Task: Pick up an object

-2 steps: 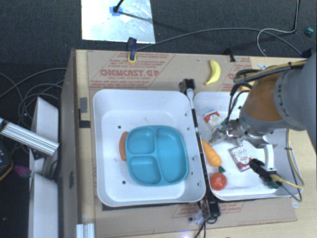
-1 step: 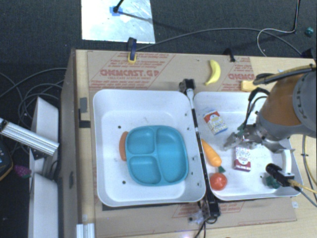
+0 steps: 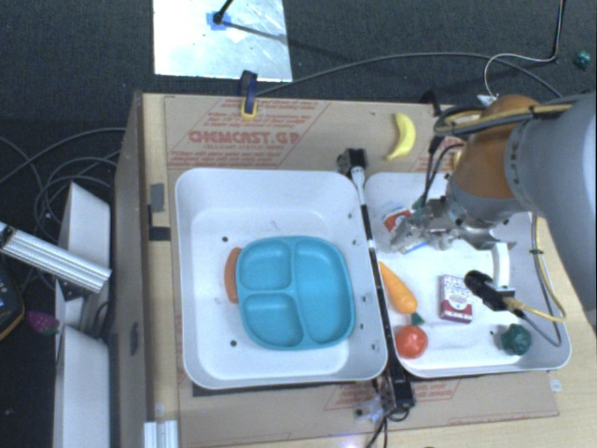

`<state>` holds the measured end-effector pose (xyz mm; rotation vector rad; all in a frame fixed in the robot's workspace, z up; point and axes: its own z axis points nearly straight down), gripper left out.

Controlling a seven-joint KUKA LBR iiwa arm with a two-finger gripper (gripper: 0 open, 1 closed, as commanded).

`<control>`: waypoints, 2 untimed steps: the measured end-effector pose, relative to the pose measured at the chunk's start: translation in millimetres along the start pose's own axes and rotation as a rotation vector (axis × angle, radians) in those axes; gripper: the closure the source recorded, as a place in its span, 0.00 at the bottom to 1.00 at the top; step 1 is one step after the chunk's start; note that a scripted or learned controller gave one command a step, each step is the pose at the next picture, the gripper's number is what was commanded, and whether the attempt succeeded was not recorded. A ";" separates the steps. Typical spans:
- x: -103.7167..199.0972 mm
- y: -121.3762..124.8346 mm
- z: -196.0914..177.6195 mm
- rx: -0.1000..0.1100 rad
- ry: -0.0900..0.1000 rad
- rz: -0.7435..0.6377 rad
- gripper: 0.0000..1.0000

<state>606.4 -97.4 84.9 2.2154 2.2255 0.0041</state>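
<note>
Gripper, finger state indiscernible, low in right bin above carrot, positioned for picking.

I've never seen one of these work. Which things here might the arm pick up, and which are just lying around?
Candidates, in the right bin by the gripper: carrot, tomato, small red box, green object.

Lying about: blue divided plate, banana.

Even, bright overhead light; white bins slightly washed out, glare on foil sheet at top, soft shadows, dim floor at left, mild blur overall
</note>
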 end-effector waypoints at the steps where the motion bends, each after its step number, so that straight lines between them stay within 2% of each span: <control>1: 11.8 28.4 -0.1 0.000 -0.001 -0.001 0.00; 2: 11.7 29.2 -11.0 -0.002 -0.002 -0.003 1.00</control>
